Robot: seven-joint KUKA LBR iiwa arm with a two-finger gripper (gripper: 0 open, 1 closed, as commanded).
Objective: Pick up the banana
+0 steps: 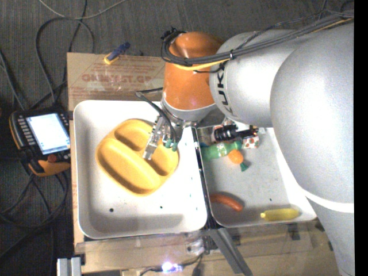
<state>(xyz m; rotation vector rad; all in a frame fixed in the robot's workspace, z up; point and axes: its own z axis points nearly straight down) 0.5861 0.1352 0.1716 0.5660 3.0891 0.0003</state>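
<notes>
Orange band: it is sitting above the wrist of the grey arm (pixel 287 79), which is reaching in from the right and filling the upper right of the view.
Arm pose: the wrist is pointing down and leftward over the inner edge of the left bin (pixel 86 211).
Gripper: the gripper (pixel 155 142) is hanging over the right part of a yellow two-well dish (pixel 129 160), near the bin's far right corner; something small and green is showing just beside it.
Jaws: I cannot tell how they are standing, since they are blurring into the dish.
Banana: the banana (pixel 280 214) is lying flat near the front edge of the right bin (pixel 276 171), towards its front right corner, pale yellow, slim and almost straight, well apart from the gripper.
Neighbours: a red-orange sausage-like piece (pixel 226 201) is lying to the banana's left; a small orange ball (pixel 236 157) and a green bottle (pixel 217 150) are resting near the far left corner.
</notes>
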